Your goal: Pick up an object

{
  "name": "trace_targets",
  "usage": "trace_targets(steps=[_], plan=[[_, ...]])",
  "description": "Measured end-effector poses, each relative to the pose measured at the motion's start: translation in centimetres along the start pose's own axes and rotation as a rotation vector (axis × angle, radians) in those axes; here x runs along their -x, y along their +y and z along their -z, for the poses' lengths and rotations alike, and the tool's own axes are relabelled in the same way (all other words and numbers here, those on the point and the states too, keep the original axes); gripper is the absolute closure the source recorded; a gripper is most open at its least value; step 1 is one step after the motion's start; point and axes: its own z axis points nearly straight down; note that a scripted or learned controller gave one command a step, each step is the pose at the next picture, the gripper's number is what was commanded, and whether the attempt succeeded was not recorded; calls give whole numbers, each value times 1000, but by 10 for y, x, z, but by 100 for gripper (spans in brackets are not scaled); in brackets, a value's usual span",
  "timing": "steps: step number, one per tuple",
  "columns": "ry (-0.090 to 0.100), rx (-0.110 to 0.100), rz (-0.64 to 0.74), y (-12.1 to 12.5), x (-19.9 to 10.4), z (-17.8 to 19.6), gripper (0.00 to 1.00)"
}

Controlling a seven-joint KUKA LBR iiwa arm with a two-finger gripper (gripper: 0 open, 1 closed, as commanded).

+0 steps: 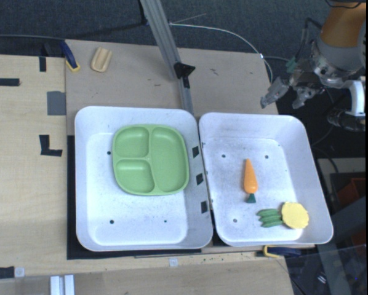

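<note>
Well below the jaws (290, 95), carrot (250, 177) lies.

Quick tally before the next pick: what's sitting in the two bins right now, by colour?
Orange: 1, the carrot, right bin
Yellow: 1, the yellow piece, right bin
Green: 2, the green pods, right bin, and the divided plate, left bin
Total: 4

Arm (343, 26) enters at upper right, orange band above grey wrist, angled down and left. Hand (290, 94) hangs off the wrist at the far right, fingers (274, 94) spread apart and pointing down-left, nothing between them.
</note>
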Motion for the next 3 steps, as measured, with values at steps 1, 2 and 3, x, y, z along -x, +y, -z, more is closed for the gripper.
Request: trace_targets(steps=[1,2,3], plan=[[0,0,-1,0,0,0,0],[0,-5,-1,-7,-6,-48,0],[1,-7,-1,-5,-10,-113,0]])
